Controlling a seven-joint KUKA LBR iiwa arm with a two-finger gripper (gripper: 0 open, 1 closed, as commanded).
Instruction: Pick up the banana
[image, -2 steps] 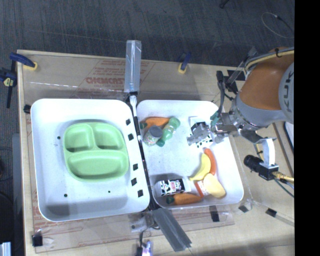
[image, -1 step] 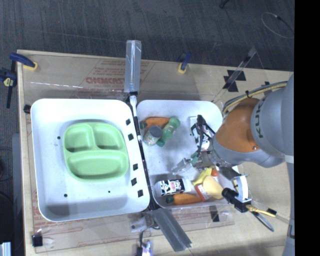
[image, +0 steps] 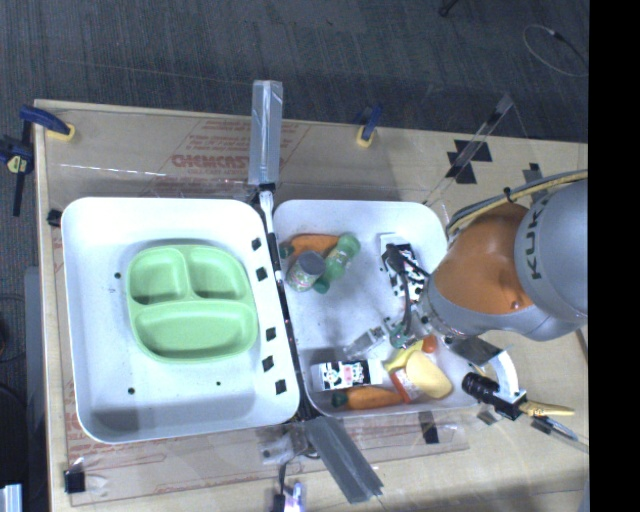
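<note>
Banana (image: 428, 374) lies at the right bin's (image: 352, 216) lower right w/ a carrot (image: 372, 398) just beside it; hand (image: 402, 330) sits just above it, grip state can't be told, so I'd drop straight & close on the banana alone.

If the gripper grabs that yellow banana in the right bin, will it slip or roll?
The banana looks smooth and rounded, so it may slip between narrow fingers. It is probably a light, stiff toy. Wedged against the carrot and the bin wall, it likely won't roll, though neighbours may shift.
</note>
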